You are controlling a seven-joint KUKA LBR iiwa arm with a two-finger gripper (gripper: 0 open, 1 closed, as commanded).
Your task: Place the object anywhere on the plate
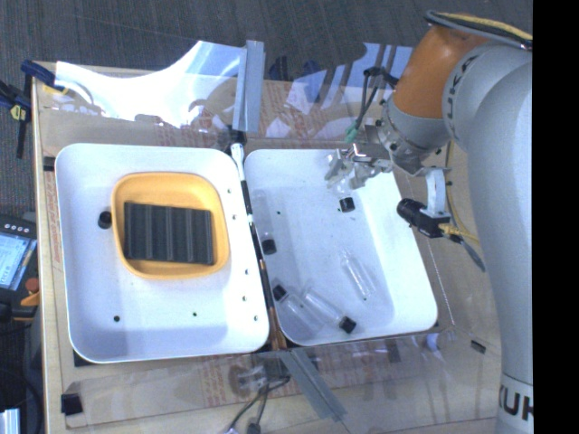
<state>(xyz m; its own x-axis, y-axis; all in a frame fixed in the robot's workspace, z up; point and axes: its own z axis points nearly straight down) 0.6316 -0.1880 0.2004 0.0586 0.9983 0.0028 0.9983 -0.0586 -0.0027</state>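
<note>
We see the gripper (348, 172) at the far edge of the right bin (416, 283) – whether it grips anything we cannot tell. The yellow plate (136, 190), in the left bin (81, 315), carries a dark ridged object (172, 233) – we should check the grasp first

The plate (168, 227) sits flat in my left bin (81, 315): a yellow, rounded-square dish with a dark ribbed insert across its middle. The object, a clear plastic tube (357, 276), lies on its side on the floor of my right bin (412, 307), well apart from the plate.
</note>
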